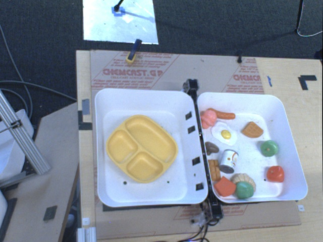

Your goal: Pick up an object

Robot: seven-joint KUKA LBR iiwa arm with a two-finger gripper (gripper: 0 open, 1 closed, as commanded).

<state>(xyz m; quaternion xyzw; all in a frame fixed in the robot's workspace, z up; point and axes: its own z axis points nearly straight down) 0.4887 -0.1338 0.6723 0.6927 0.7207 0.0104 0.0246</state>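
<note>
A yellow divided plate (pixel 142 148) is seen lying in the left white bin (pixel 103 110), while toy foods are found scattered in the right bin (pixel 285 115), among them a fried egg (pixel 224 133), a small can (pixel 229 160) and a green ball (pixel 269 147).

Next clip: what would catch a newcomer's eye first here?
The yellow divided plate stands out, lying alone in the left bin. Next come the bright toy foods crowded in the right bin, such as the fried egg, a green ball and a red piece near its right wall.
</note>
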